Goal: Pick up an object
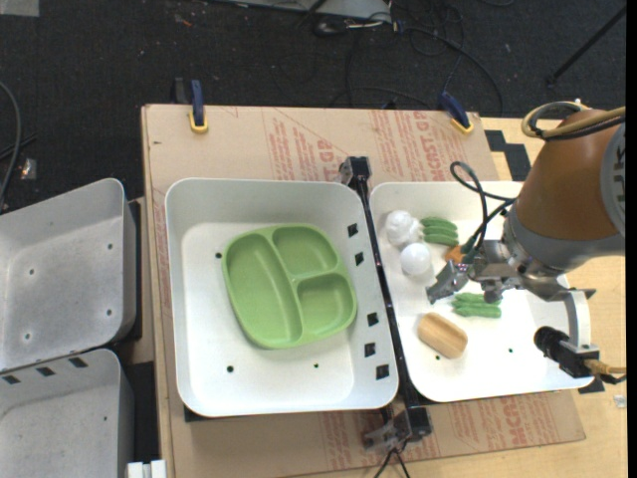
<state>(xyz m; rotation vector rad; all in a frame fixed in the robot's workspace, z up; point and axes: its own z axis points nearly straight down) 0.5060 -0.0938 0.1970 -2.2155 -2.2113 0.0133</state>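
Hovering in the right bin (518,376), the claw (450,283), grip state unclear, sits just above the tan block (442,335).

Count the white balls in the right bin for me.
2. One white ball lies near the divider at the right bin's far left; the second ball sits just in front of it. The arm covers part of the bin, so more may be hidden.

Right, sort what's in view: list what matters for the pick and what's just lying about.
For the pick:
- end effector, low over the right bin
- two white balls
- green pod by the balls
- green pod near the end effector
- tan block

Lying about:
- green divided tray in the left bin
- cardboard sheet
- clamps
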